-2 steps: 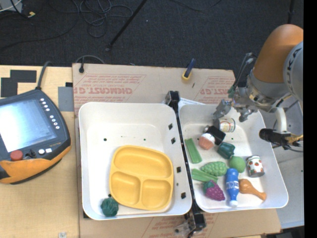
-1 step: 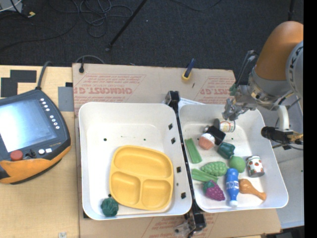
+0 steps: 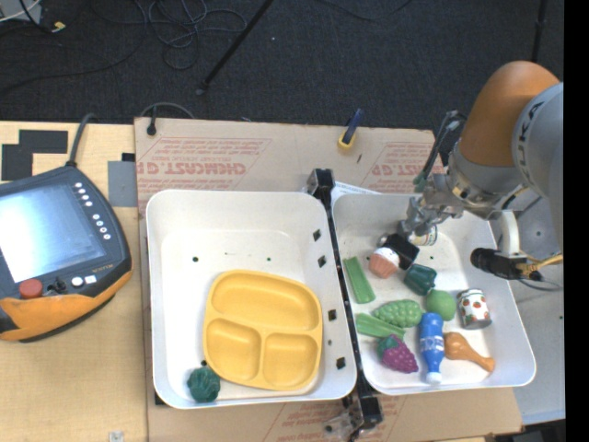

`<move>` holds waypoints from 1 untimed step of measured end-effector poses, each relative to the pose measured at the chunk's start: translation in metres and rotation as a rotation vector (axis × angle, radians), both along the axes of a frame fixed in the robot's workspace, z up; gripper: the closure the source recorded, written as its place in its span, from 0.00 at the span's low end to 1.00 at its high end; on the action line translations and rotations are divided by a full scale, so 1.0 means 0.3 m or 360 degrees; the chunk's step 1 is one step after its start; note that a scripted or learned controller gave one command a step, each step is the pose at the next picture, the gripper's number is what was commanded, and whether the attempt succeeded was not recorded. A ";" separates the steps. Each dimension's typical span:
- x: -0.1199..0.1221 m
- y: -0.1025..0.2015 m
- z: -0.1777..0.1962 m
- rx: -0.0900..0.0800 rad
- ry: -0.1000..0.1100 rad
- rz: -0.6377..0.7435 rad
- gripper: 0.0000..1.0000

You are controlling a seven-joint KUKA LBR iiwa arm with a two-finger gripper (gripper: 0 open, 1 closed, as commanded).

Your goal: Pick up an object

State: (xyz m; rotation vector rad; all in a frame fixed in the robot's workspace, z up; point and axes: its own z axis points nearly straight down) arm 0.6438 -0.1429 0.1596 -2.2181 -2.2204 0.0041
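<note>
Right bin [image 3: 515,362]: end effector [image 3: 419,229] just above pink-and-black toy [image 3: 388,258].

**My robotics lab bench**

I work in a lab, not a home: loose black cables [image 3: 184,7] trail over dark carpet, a teach pendant [image 3: 55,247] rests on the bench, and two white bins [image 3: 175,247] sit on taped cardboard [image 3: 248,159], holding plastic toy food [image 3: 400,313].

Arm [image 3: 515,136] cut off at the right edge. Gripper [image 3: 419,224] fingertips too small and dark to read. Pendant [image 3: 51,247] clipped at the left edge. Clamp [image 3: 354,417] at the bins' front is blurred, type unclear.
</note>
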 end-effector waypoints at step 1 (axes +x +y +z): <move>-0.029 0.054 -0.038 0.0001 0.0000 -0.0001 1.00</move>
